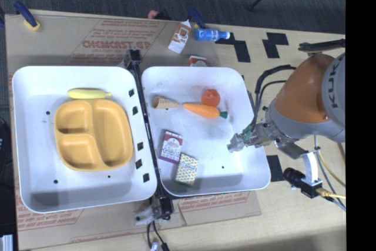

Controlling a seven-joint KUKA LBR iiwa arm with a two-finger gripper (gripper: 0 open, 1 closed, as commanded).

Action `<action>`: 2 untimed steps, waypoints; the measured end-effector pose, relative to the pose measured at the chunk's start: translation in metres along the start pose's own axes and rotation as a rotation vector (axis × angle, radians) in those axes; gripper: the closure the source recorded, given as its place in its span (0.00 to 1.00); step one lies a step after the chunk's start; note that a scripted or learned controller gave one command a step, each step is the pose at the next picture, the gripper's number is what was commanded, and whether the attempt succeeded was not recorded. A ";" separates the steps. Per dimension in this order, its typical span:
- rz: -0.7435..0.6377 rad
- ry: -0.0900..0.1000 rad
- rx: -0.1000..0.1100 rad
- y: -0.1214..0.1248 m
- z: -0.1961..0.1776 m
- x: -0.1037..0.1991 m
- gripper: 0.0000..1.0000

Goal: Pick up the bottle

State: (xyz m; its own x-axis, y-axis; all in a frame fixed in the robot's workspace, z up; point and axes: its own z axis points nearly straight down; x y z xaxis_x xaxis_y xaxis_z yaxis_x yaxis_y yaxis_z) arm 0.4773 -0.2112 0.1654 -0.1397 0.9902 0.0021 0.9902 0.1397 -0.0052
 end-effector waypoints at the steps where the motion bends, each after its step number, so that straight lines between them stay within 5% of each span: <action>1: 0.231 -0.002 -0.004 0.005 -0.069 0.044 1.00; 2: 0.428 -0.001 -0.003 0.000 -0.071 0.007 1.00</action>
State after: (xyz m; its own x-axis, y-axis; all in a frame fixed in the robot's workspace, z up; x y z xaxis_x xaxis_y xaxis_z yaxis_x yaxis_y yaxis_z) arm 0.4762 -0.2040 0.2369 0.2841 0.9588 -0.0009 0.9588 -0.2841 -0.0024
